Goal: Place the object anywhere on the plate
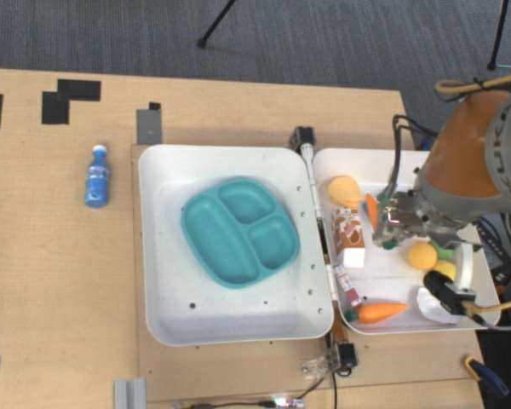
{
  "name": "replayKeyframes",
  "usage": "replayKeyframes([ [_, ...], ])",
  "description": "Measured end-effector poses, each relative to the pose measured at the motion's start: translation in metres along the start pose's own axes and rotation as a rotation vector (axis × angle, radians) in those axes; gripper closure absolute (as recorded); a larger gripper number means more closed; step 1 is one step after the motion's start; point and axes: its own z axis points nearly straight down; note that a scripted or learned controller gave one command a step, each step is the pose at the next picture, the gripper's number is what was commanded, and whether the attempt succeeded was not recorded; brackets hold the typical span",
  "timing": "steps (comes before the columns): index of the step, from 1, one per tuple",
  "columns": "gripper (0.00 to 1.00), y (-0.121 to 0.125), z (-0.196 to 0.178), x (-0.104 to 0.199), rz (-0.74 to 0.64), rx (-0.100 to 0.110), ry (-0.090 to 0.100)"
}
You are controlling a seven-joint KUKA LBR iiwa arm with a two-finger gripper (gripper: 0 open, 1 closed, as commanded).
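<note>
We hover the gripper (390, 227) low over the right bin's (409, 322) toys, perhaps picking; finger state unclear; the plate (238, 233) awaits.

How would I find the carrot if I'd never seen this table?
Look at the right-hand white bin, the one under the grey and orange arm. Along its near edge lies the carrot, long, pointed and orange, unlike the round yellow fruits above it.
</note>
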Motion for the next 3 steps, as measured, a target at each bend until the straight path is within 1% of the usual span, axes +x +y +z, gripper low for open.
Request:
replayKeyframes([
  [1, 1.0, 0.029, 0.001, 0.089, 0.076, 0.002, 0.001],
  [2, 1.0, 0.064, -0.009, 0.178, 0.128, 0.002, 0.001],
  [3, 1.0, 0.018, -0.024, 0.205, 0.23, 0.004, 0.0],
])
